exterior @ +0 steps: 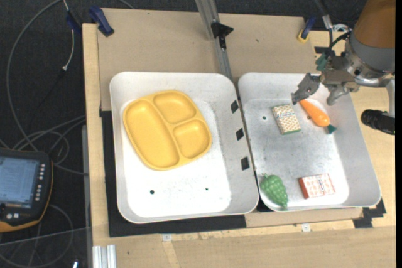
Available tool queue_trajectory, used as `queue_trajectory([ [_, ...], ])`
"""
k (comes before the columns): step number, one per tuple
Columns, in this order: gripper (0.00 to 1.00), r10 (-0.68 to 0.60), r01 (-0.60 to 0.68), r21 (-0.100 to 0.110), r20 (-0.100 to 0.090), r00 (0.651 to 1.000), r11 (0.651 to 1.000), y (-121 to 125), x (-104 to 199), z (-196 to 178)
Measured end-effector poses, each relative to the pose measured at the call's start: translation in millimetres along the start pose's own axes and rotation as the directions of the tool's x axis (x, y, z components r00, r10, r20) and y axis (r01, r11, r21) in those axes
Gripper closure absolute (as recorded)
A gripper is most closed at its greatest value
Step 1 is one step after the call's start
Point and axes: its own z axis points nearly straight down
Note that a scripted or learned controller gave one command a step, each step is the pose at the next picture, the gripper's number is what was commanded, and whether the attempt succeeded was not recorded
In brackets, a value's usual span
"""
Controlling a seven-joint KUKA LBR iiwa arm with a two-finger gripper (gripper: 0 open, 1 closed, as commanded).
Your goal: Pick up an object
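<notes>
On the desk [188, 34], the right bin [352, 160] holds the carrot [314, 113], which lies flat between the fingers of the released claw [319, 92], so nothing is lifted yet and closing and raising remain

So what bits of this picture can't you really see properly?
- The grey arm with the orange band: cut off by the camera view's top and right edges.
- The small patterned box and the flat red-and-white packet: print too small to read.
- The orange toy carrot: its upper end sits under the two-finger gripper.
- The bumpy green toy: too small to tell what it is.
</notes>
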Motion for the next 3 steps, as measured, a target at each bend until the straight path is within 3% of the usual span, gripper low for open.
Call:
queue_trajectory([
  [1, 0.0, 0.0, 0.0, 0.0, 0.0, 1.0, 1.0, 0, 0, 0],
  [3, 0.0, 0.001, -0.001, 0.007, -0.001, 1.0, 1.0, -6, -2, 127],
])
